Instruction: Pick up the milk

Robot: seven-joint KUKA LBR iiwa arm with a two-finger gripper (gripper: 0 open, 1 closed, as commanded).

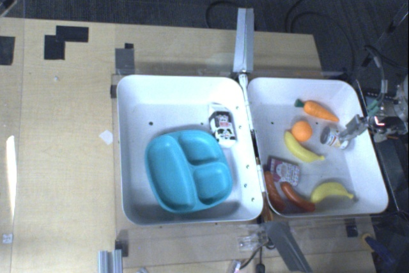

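Even overhead light, slightly soft focus

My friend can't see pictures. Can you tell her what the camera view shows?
Two white bins sit side by side on a bench. The left bin holds a blue divided plate and a small milk carton. The right bin holds a carrot, an orange, two bananas and hot dogs, with the robot's tool low over it.

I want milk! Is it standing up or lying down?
Lying down: the milk rests flat in the left bin, its printed face up, beside the blue tray.
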